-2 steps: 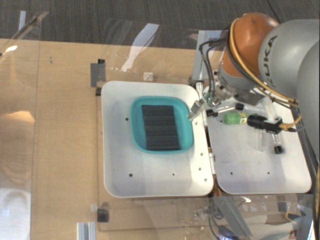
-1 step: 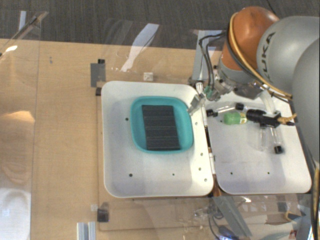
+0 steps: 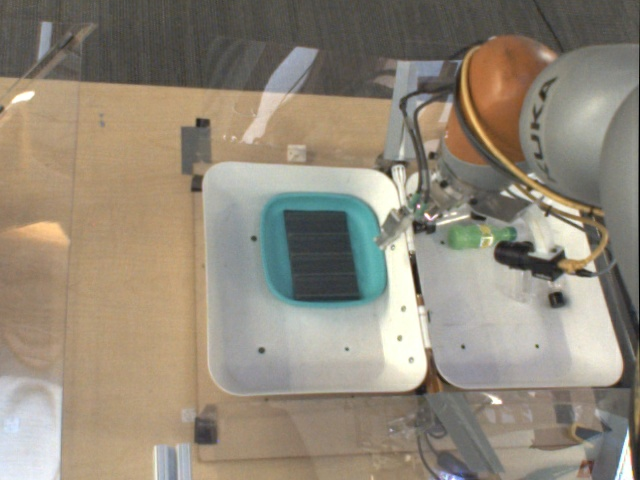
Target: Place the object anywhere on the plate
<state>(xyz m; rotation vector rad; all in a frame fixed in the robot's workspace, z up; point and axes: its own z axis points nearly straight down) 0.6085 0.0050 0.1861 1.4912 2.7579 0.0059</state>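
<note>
A teal rectangular plate [image 3: 275,268] with a dark ribbed centre lies in the left white bin [image 3: 300,363], towards its upper middle. A small light-green object [image 3: 466,237] with a pale end lies in the right bin [image 3: 520,348] near its top left corner, partly tucked under the arm's wrist. My gripper [image 3: 398,224] hangs over the seam between the two bins, just right of the plate's right rim and left of the green object. Nothing is visible in its grasp.
The grey arm with its orange band [image 3: 500,78] covers the upper part of the right bin. A black cable fitting [image 3: 528,259] juts over the right bin's middle. Wooden bench [image 3: 100,268] surrounds both bins.
</note>
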